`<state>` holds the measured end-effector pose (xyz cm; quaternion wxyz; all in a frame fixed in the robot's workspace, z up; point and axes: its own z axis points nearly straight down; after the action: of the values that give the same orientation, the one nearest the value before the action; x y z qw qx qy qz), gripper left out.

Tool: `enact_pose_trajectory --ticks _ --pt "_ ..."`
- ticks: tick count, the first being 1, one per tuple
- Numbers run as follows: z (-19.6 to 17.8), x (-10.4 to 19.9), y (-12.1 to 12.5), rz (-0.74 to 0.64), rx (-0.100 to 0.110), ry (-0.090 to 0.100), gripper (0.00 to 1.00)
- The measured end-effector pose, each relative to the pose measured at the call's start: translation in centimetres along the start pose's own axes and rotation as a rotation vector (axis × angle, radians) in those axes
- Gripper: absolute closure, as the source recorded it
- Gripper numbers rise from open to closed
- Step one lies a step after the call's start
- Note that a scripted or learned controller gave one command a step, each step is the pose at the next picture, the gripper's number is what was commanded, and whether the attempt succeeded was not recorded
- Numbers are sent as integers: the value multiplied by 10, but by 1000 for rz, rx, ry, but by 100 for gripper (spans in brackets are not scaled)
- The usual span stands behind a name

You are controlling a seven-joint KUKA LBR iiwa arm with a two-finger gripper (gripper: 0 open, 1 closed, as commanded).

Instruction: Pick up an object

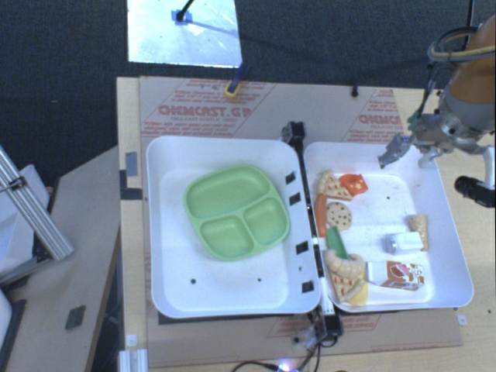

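Toy food (pixel 353 273) sat heaped along my right bin's (pixel 449 231) near-left side, well apart from the gripper (pixel 411 150), which hovered with fingers spread over its far edge, holding nothing.

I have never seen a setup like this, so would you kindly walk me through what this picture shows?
One fixed camera looks down at a slant on a bench with two shallow white bins. The left bin holds a green divided tray. The right bin holds small toy foods along its left side, among them a waffle piece, a cookie and a small carton, plus a pale can. The grey and orange robot arm reaches in from the right. Its hand hovers over the right bin's far edge, with nothing between its fingers that I can see.
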<state>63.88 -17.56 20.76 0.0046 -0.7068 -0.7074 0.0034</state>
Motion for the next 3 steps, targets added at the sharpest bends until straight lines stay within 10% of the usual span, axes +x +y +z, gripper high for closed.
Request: enact_pose_trajectory --ticks 1,3 --pt "-9 1 2 -3 -13 -2 0" --pt "86 1 -1 -5 -11 -2 0"
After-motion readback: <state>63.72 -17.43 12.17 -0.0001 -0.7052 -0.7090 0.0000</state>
